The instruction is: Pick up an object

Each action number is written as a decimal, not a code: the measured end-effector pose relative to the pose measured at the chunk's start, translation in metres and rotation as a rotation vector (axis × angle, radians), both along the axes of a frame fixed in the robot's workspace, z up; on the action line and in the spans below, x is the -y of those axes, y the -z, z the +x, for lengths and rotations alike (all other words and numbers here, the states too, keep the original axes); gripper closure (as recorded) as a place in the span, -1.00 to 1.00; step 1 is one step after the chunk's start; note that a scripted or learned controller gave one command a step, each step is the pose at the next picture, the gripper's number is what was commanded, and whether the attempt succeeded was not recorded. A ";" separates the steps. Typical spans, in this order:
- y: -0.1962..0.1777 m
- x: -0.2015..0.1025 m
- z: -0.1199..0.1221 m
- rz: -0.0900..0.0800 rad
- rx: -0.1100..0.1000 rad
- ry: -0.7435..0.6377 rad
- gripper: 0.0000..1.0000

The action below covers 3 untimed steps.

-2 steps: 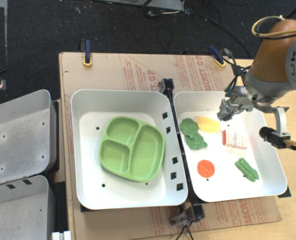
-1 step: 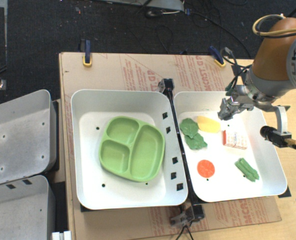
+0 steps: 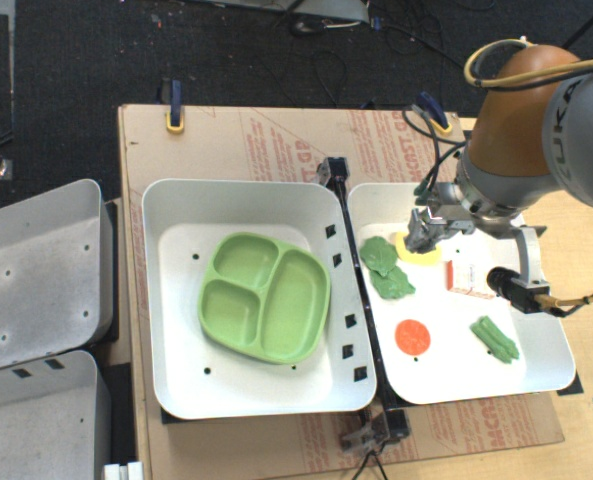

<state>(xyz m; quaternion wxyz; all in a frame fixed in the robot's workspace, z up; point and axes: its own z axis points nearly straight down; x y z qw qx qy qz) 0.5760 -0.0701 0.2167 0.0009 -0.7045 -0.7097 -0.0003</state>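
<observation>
The arm reaches in from the right and its gripper (image 3: 423, 230) hangs low over the far left part of the right bin (image 3: 551, 368), right above a yellow object (image 3: 422, 253) that peeks out beneath it, probably the piece it is going for. Whether the jaws are open or closed on anything cannot be told from this angle. Just beside the yellow object lies a leafy green toy (image 3: 385, 267), close enough to get in the way of a clean grasp. A white card with red print (image 3: 463, 273), an orange-red disc (image 3: 412, 337) and a small green piece (image 3: 495, 337) lie apart. The left bin (image 3: 171, 368) holds a green divided plate (image 3: 265, 296).
</observation>
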 end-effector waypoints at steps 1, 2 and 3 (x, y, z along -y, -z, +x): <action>-0.013 -0.051 -0.017 0.001 0.001 -0.001 1.00; -0.024 -0.105 -0.034 0.000 0.000 -0.001 1.00; -0.011 -0.154 -0.057 0.000 -0.003 -0.001 1.00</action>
